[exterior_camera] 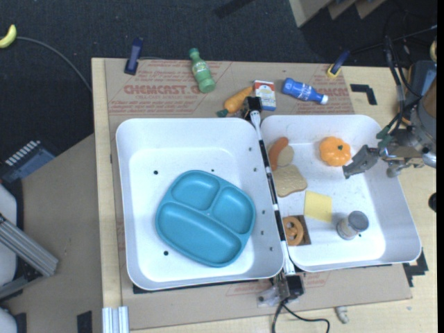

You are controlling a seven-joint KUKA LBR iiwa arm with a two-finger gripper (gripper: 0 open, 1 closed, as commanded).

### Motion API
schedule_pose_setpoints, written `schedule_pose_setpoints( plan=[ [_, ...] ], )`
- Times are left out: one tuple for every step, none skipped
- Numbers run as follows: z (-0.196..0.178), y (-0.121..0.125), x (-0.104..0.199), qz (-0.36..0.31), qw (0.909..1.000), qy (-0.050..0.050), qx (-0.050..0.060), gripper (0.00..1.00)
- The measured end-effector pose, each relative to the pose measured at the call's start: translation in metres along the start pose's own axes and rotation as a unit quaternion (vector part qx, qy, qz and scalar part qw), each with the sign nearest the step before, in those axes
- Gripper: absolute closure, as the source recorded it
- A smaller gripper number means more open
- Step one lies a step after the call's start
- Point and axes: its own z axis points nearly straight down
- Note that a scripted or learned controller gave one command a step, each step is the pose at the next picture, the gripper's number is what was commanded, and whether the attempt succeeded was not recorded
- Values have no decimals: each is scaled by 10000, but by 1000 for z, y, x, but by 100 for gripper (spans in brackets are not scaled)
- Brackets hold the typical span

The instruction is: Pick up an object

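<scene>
The gripper (pixel 365 161) hangs at the right edge of the right bin (pixel 388 252), just right of the orange (pixel 334 151); whether its jaws are spread or closed I cannot tell, and nothing is seen in them. This looks like the approach step. Next it must settle over one item, perhaps the orange or the can (pixel 352 225) at lower right, and descend.

Green bottle (pixel 202 70), blue bottle (pixel 304 91), small carton (pixel 264 94) on board behind bins.

dark carpet floor (pixel 69 12) – tan bench (pixel 173 82) above.
</scene>
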Motion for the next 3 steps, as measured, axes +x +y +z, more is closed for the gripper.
schedule_pose_setpoints(
  plan=[
    [140, 13, 26, 1, 10000, 7, 20, 0],
    [188, 10, -9, 5, 10000, 3, 10, 0],
    [188, 0, -50, 9, 10000, -8, -1, 0]
  ],
)
